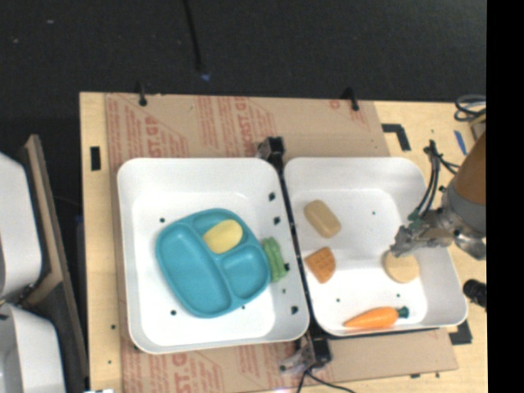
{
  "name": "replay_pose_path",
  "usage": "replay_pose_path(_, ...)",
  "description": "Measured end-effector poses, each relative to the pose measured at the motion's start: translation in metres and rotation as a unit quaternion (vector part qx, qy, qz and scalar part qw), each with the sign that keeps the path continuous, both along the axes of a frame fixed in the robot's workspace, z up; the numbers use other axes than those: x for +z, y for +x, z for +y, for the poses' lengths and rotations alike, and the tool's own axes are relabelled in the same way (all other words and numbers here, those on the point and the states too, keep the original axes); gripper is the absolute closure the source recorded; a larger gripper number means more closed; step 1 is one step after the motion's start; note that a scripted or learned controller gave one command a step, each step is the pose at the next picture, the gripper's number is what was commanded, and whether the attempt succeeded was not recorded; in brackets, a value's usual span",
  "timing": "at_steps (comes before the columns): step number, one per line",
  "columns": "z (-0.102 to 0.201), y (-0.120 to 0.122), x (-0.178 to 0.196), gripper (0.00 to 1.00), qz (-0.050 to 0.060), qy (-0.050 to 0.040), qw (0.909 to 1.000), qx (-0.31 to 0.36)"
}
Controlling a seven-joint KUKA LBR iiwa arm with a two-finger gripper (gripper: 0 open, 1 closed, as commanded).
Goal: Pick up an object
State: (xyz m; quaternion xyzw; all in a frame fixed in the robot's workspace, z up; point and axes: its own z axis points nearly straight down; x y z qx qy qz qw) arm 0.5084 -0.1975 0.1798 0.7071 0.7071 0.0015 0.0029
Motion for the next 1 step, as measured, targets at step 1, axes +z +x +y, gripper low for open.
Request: replay_pose_path(1,-0.0104,0.0018,0.0488,1.00,0.000,0.0000,1.0000,0.000)
